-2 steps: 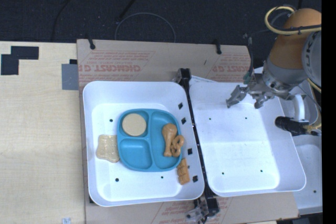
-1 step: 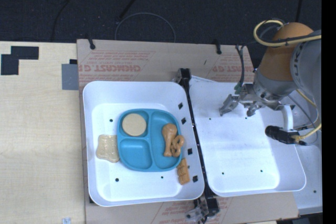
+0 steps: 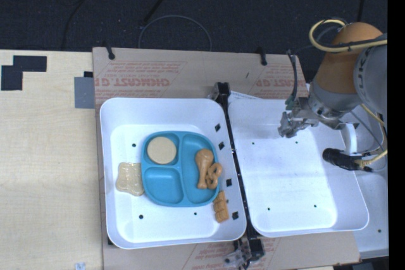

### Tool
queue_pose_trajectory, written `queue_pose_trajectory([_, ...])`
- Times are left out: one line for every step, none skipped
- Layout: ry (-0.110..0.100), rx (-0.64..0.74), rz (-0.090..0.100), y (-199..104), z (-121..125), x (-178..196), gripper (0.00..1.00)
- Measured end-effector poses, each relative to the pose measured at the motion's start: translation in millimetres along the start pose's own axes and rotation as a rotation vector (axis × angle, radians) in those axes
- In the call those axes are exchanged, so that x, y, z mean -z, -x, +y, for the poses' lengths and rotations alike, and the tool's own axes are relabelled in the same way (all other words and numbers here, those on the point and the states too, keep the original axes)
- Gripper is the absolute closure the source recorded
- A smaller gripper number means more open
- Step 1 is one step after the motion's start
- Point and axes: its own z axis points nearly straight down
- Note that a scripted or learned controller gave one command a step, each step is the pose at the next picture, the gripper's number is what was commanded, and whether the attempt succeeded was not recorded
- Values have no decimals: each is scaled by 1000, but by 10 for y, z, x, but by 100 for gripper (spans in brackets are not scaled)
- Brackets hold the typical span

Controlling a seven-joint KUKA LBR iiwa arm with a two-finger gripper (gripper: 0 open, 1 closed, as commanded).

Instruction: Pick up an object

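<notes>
The left bin [image 3: 114, 136] sat near the middle of the bench [image 3: 44, 167]. A pale flat cracker [image 3: 130, 178] lay by the bin's left wall, touching the left edge of a blue plate [image 3: 166, 190]. The plate had three parts. A round tan cookie [image 3: 161, 150] lay in the top left part. A tan chicken leg [image 3: 204, 165] and a pretzel [image 3: 214, 175] lay close together in the right part. A small brown lump [image 3: 221, 207] lay just off the plate, near the bin's bottom right corner.

The right bin [image 3: 297, 199] sat beside it, their walls touching. The hand [image 3: 290, 127] hung over the top edge of the right bin, well apart from the food. I could not tell how far it was open, and nothing showed in it.
</notes>
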Motion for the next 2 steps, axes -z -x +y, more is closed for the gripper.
queue_pose_trajectory([7, 4, -1, -78, 62, 508, 100])
queue_pose_trajectory([7, 4, -1, -96, -8, 970, 100])
